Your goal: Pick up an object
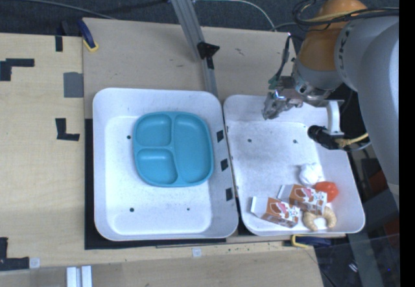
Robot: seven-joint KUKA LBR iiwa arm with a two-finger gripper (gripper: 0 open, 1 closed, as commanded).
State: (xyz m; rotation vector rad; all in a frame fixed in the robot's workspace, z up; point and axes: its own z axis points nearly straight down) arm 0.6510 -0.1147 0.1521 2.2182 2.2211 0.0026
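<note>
In the camera view, the gripper (272,109) is seen low over the far rim of the right bin (272,169), near that bin's far-left corner. Whether it is open or closed cannot be told, since it is small and dark against the rim; nothing is seen held in it.

The objects to be picked are gathered in the opposite corner, well apart from the gripper, toward the near-right of the bin: a small white object (309,173), an orange-red object (326,188) just beside it, two snack cartons (293,205) lying flat with their long axes roughly across the bin, and a tan pastry-like piece (319,219) close to the near rim.

Between gripper and pile, bare bin floor is left open for travel. The pile is crowded against the right and near walls, so room for descent is judged tightest there. The left bin (110,169) carries a blue divided plate (173,148).
</note>
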